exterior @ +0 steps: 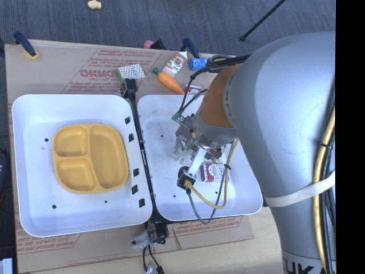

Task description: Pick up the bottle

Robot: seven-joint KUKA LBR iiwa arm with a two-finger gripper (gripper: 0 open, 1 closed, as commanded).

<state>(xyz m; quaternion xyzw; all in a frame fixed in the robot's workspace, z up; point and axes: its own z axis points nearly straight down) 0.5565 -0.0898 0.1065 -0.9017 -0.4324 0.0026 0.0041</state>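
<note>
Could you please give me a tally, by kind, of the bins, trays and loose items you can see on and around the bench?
White bins: 2, left and right
Yellow divided tray: 1
Carrot: 1
Bottle: 1
Red-and-white packet: 1
Small yellow piece on the floor: 1
Total: 7

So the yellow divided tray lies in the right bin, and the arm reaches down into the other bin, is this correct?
Not quite. The camera view shows the yellow divided tray in the left bin, not the right one. The rest holds: the arm reaches down into the other bin, the right bin.
</note>
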